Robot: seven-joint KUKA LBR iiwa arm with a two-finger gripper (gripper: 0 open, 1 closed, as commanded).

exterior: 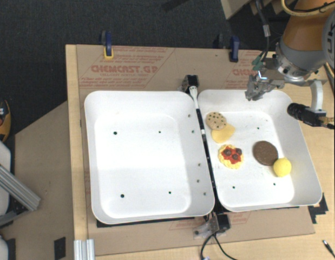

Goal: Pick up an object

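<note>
The right bin holds several small food toys. A tan chocolate-chip cookie lies near the bin's left wall, with a pale yellow piece just below it. A yellow tart with red berries sits lower down. To the right lie a brown round cookie and a yellow ball touching it. My gripper hangs over the far edge of the right bin, well apart from all the toys. Nothing shows between its fingers.
The left bin stands beside the right one, with a black clamp at the far end of the seam between them. Blue clips hold the cardboard base at the back. A black fitting juts over the right bin's right rim.
</note>
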